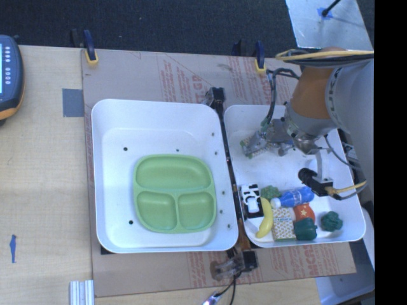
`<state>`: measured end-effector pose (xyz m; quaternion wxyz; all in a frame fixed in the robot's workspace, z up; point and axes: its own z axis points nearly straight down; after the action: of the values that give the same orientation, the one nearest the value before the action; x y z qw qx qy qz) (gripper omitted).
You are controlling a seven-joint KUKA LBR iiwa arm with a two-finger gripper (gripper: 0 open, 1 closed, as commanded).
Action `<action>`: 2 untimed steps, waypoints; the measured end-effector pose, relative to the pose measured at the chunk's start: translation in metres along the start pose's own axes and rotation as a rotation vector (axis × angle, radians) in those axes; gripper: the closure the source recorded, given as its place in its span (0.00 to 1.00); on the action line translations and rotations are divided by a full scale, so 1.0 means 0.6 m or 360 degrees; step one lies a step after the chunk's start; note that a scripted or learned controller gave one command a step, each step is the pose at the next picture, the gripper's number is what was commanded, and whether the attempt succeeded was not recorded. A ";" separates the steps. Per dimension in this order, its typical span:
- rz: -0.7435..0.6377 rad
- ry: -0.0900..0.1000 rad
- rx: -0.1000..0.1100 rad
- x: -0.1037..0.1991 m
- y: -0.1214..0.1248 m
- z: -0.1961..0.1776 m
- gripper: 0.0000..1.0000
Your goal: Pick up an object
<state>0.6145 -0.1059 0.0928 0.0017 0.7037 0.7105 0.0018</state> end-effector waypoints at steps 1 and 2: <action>0.0004 -0.0002 0.0005 -0.012 0.064 0.001 0.00; -0.0001 -0.0002 0.0014 -0.014 0.061 -0.017 1.00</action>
<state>0.6513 -0.1137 0.1030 -0.0010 0.7036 0.7106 -0.0018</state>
